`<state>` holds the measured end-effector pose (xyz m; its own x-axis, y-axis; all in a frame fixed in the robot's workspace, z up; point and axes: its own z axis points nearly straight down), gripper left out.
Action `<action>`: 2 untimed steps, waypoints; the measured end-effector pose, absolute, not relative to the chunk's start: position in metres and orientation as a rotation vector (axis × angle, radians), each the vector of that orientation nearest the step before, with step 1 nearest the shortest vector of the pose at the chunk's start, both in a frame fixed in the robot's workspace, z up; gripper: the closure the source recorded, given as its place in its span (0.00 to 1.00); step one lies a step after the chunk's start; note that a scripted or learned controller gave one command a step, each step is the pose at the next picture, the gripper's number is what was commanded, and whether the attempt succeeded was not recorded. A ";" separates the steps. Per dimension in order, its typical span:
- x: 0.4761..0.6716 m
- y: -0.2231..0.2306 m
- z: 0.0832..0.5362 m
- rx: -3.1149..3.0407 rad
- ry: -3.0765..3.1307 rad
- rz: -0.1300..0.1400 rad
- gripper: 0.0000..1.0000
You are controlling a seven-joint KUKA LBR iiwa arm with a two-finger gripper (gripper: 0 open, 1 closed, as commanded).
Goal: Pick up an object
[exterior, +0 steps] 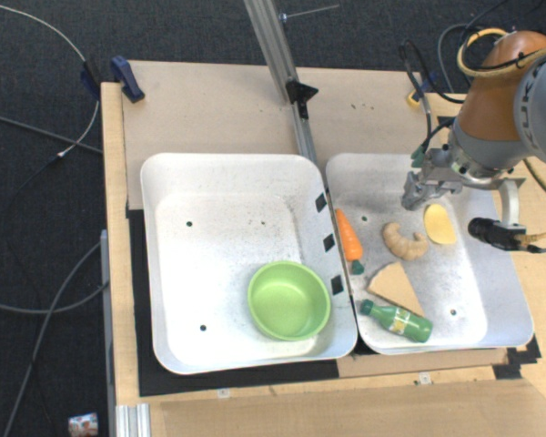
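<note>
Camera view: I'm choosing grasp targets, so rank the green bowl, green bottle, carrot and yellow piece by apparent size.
1. green bowl, clearly largest
2. green bottle and carrot: similar length, too close to rank
3. yellow piece, smallest

Likely robotics lab, bench (209,107), white bins (164,180), loose cables (36,25), grey arm (500,98)

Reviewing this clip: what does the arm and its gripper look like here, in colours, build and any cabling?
The arm is rounded, with an orange-brown upper segment and grey casing beside it. The wrist below is grey metal, ending in a small grey gripper. Black and yellow cables loop near its top, and a black cylindrical attachment sticks out at the wrist's side.
</note>
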<state>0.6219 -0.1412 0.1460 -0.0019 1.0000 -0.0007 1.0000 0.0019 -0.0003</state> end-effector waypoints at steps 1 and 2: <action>0.627 -0.142 0.186 2.219 2.223 -0.001 1.00; 0.628 -0.144 0.226 2.219 2.223 -0.001 1.00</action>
